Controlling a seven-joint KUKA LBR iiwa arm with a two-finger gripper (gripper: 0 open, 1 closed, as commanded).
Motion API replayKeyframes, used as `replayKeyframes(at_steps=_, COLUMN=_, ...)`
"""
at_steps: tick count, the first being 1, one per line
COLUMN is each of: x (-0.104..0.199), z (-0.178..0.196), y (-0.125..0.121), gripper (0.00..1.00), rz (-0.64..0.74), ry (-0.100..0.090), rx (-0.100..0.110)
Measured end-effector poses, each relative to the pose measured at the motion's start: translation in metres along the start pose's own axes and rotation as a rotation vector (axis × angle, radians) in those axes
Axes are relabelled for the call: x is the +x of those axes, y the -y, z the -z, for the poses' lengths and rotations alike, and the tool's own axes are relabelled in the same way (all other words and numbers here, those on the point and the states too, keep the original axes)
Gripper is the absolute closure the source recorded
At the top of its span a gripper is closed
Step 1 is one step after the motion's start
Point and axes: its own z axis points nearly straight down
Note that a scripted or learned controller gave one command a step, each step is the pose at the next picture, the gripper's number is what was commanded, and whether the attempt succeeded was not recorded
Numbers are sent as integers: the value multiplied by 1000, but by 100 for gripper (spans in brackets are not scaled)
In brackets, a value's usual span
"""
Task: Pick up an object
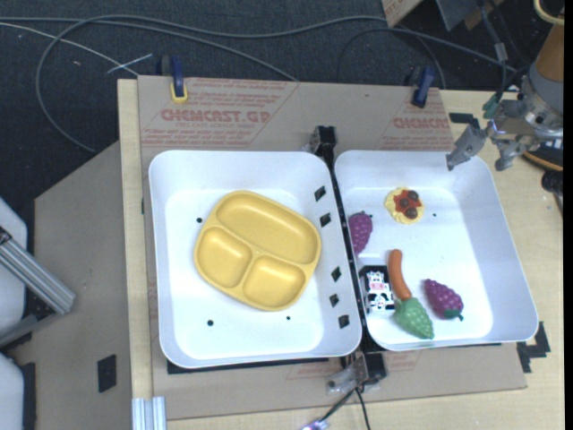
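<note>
Nearest the bottom of the frame, in the right bin [510, 240], a green toy vegetable [414, 318] lies at the lower edge, touching the tip of an orange carrot [399, 275]; just left of them sits a small black-and-white cow figure [378, 291], and to the right a purple grape bunch [442, 297]. Higher up, a second purple bunch [360, 231] rests against the bin's left wall, and a small yellow pastry with red berries [405, 204] lies near the middle top. The left bin [170, 240] carries a yellow divided plate [258, 250]. At the upper right of the frame, the gripper [481, 146] hangs over the right bin's far corner on the desk [224, 106], fingers apart, gripping nothing
</note>
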Motion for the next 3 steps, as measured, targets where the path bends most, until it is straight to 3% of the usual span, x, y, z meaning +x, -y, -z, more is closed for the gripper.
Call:
replayKeyframes(at_steps=1, x=1, z=9, y=-3, gripper=0, rz=3, ry=3, rx=-14)
replayKeyframes(at_steps=3, x=6, z=-76, y=1, gripper=0, rz=4, ry=2, rx=-9)
